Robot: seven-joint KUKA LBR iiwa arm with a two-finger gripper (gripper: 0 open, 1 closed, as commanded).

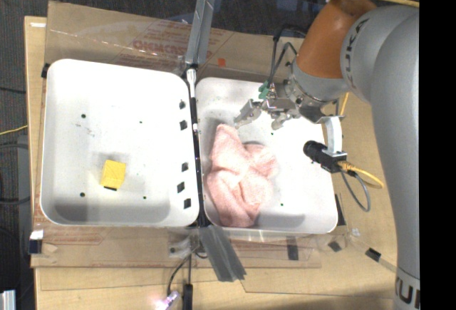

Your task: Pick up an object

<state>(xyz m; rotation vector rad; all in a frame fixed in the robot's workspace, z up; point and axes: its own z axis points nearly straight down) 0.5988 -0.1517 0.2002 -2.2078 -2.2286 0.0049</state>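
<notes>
Cloth: pink cloth (pixel 239 174) lies bunched along the right bin's (pixel 313 212) left wall
Jaws: gripper (pixel 258 112) hangs just above the cloth's top edge, jaws spread, nothing between them
Sponge: yellow block (pixel 113 174) sits apart in the left bin (pixel 64 88)

A grey arm with an orange band reaches in from the right, its claw (pixel 258 110) poised over the right bin (pixel 313 212) — just above a crumpled pink cloth (pixel 239 177). A yellow block (pixel 113 174) sits in the left bin (pixel 107 80).
</notes>
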